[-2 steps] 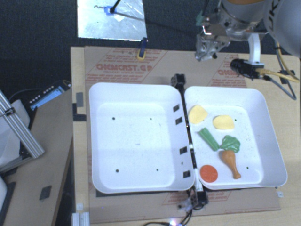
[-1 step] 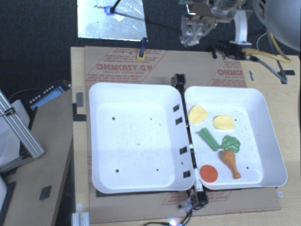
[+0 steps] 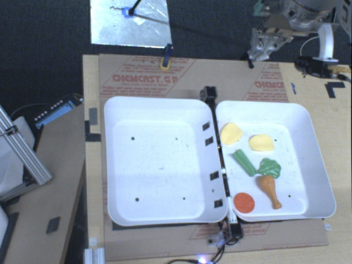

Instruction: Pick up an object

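Toys [image 3: 254,169] cluster in the right bin [image 3: 308,120], claw [image 3: 258,53] well apart.

A grey metal arm [image 3: 300,7] with an orange band, ending in a pale, boxy end effector [image 3: 258,51].
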`<act>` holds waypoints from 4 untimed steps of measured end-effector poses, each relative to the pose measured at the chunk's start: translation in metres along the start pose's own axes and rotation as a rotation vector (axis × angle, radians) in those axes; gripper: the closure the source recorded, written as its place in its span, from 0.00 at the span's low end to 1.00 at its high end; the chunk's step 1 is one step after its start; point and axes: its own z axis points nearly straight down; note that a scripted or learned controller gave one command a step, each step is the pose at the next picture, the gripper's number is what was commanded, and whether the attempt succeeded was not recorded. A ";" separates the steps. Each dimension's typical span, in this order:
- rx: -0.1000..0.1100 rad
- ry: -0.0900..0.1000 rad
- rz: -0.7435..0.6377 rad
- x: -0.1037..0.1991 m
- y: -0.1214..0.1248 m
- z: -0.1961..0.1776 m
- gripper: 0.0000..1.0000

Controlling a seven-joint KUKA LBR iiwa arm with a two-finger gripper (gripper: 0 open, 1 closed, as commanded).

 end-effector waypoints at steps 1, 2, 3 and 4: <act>-0.006 0.005 -0.015 0.071 0.000 -0.051 1.00; -0.005 0.004 -0.013 0.121 -0.001 -0.091 1.00; -0.004 0.005 -0.014 0.163 -0.001 -0.119 1.00; 0.014 0.001 -0.014 0.208 -0.002 0.013 1.00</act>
